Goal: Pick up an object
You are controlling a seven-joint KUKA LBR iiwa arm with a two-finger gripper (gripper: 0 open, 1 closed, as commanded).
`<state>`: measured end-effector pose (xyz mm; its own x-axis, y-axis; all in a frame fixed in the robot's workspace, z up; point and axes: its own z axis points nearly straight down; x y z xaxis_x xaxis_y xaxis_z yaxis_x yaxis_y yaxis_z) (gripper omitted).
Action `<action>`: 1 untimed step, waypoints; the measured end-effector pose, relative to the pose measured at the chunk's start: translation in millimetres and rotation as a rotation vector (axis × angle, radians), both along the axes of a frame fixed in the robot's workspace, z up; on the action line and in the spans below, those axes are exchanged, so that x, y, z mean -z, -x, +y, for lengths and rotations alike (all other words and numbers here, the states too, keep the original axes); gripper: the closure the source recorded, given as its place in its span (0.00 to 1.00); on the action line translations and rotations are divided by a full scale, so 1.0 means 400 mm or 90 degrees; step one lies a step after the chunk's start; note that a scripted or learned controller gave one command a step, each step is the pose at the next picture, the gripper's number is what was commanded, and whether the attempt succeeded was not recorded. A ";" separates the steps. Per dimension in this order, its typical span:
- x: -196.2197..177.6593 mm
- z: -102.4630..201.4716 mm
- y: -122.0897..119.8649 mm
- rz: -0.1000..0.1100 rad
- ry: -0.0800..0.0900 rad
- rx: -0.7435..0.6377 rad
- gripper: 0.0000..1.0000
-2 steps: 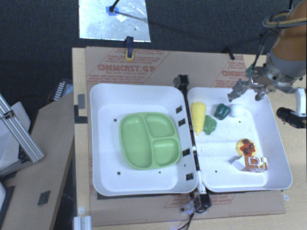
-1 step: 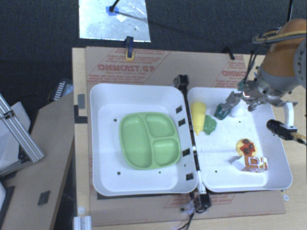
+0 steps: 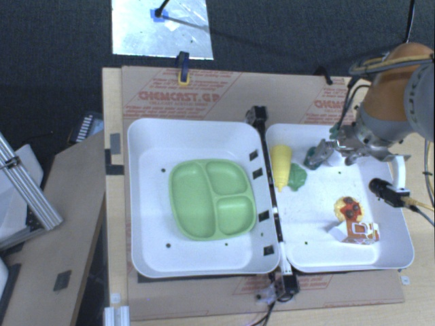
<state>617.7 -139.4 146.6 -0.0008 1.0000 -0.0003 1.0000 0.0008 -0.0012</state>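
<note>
Board [image 3: 204, 94] printed "CHEMCAST GP", claw [image 3: 318, 156] state unclear, near green lump [image 3: 297, 176]

The left white bin [image 3: 146, 148] holds a pale green divided plate [image 3: 207, 199]. The right white bin [image 3: 401, 246] holds a yellow object [image 3: 281, 166], a darker green object [image 3: 297, 176], and a yellow-and-red item [image 3: 348, 208] beside an orange-and-white printed packet [image 3: 361, 232]. The arm [image 3: 397, 90] is grey and orange.

Grey arm [image 3: 401, 94] with orange band, entering from frame's right edge, upper right. Wrist angled down-left. Gripper [image 3: 318, 155] low at right of centre, pointing left.
</note>
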 end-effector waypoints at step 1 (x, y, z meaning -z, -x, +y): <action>0.147 -0.001 0.021 0.001 -0.001 0.000 0.00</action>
